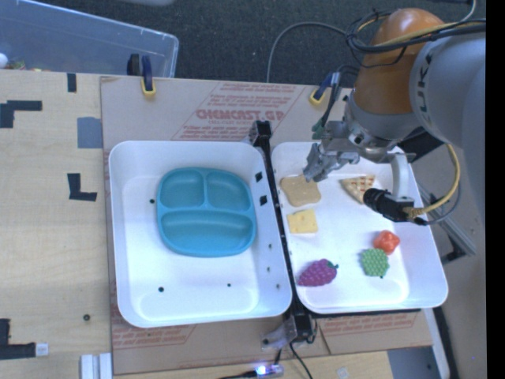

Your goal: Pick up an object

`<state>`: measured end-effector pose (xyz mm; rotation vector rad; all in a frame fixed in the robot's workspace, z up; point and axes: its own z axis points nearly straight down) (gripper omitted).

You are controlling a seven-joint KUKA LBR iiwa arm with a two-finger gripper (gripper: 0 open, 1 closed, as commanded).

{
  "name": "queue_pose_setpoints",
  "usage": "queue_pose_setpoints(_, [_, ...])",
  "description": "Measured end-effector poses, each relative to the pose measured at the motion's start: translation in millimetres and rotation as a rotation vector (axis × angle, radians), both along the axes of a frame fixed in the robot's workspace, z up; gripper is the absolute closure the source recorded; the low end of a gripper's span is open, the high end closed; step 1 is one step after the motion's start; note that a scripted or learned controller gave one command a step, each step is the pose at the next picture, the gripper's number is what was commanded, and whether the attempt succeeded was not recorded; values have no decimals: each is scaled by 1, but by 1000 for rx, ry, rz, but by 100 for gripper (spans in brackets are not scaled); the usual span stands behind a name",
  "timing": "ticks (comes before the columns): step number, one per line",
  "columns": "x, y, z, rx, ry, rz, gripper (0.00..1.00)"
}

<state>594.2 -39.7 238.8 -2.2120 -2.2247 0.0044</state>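
Observation:
My gripper (316,168) hangs low over the back left part of the right bin (418,287), just above and touching the far edge of a tan toast slice (300,191). A yellow cheese square (303,223) lies right in front of the toast. To the right of the gripper lies a pizza wedge (357,185). Further forward sit a red tomato (387,241), a green broccoli piece (375,262) and a purple grape bunch (317,272).
The left bin (134,290) holds a blue divided plate (207,212). A black divider (272,204) runs between the bins. The arm's grey body and orange band (398,54) loom over the right bin's back edge, with a black cable beside the pizza.

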Motion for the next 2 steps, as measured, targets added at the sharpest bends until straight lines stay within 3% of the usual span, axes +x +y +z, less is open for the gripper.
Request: queue_pose_setpoints(2, [-34, 89, -6, -1, 1, 0, 100])
